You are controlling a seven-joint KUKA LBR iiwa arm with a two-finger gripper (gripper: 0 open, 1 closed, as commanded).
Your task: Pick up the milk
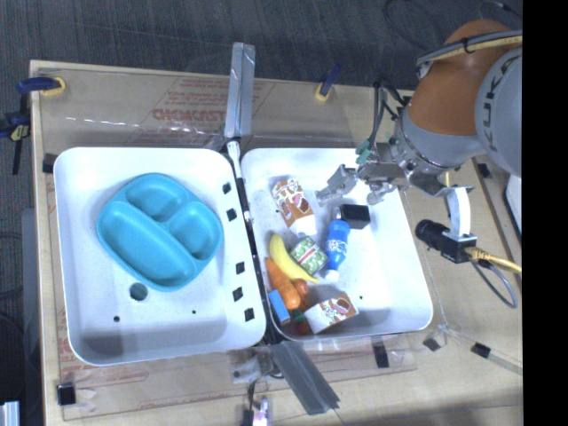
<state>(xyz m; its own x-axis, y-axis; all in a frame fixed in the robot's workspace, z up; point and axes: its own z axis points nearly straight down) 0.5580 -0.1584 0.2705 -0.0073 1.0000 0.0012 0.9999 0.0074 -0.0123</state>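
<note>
Claw [352,185] hovers over right bin [399,282], above milk [337,242].

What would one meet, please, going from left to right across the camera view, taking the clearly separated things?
Blue divided plastic plate → yellow banana → blue bottle with white cap → gripper.

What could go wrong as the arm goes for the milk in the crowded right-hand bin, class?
1. Two brown-and-white cartons, one near the top and one at the bottom, look alike, so the wrong one may be taken.
2. The lower carton touches the orange carrot-like toy, so a grasp may snag it.
3. The tool hovers by the small black block and blue bottle, which it could knock.
</note>
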